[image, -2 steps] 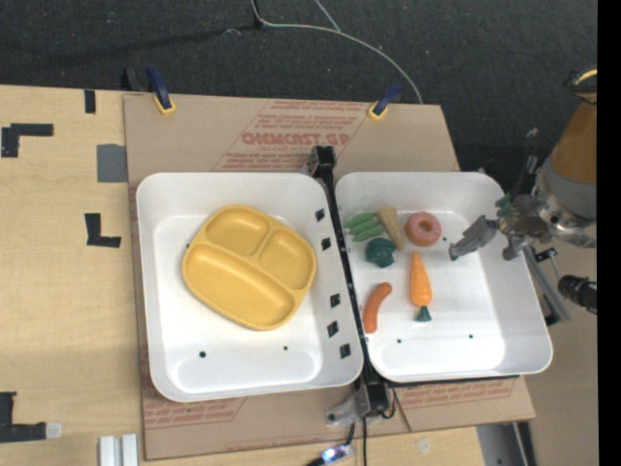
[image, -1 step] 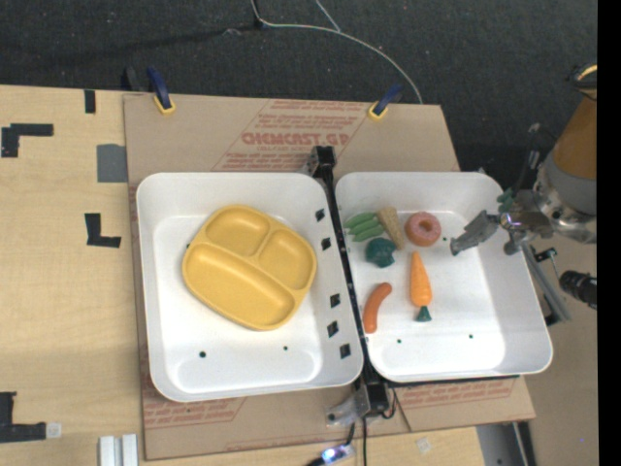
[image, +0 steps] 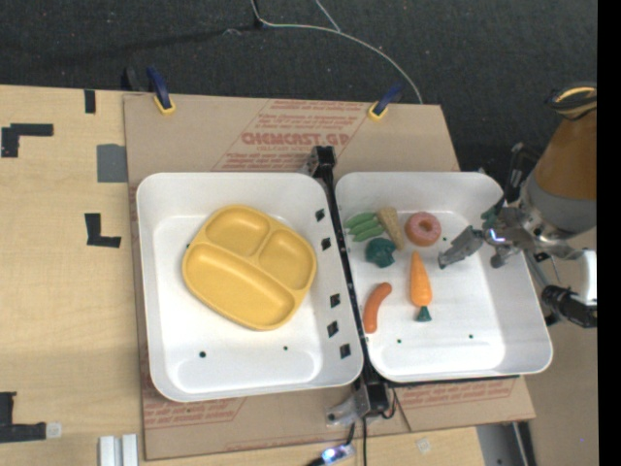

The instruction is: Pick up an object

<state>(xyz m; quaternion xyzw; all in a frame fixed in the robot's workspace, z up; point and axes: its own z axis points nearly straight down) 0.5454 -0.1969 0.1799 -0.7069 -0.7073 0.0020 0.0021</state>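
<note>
- Two white bins sit side by side on the bench: the left bin (image: 165, 357) carries a yellow divided plate (image: 250, 265), and the right bin (image: 505, 348) holds every candidate for picking.
- Five small toy foods lie in the right bin's left half: a green pod (image: 364, 225) and a pale cob (image: 391, 225) at the far side, a pink doughnut (image: 423, 228) just right of them, a dark green piece (image: 379, 251) below, then an orange carrot (image: 419, 282) and a red-orange sausage (image: 375, 306) nearer.
- Nothing sits between the fingers of the gripper (image: 461, 249), which hangs over the right bin's right half, just right of the doughnut and carrot.
- Whether those fingers are apart or together I cannot tell; the dark fingertip ends blur into one shape.
- Closest targets, in my judgement, are the carrot and the doughnut.
- Better odds probably lie with the carrot: it is long, lies apart from its neighbours, and offers two clear flanks.
- Good practice would be to centre over its thick middle, turn the jaws across its short width, and descend straight.
- One risk is crowding at the far cluster, where pod, cob and doughnut lie close and a finger could land on a neighbour.
- Another risk is a rounded toy rolling or squirting out if the jaws meet it off-centre.
</note>
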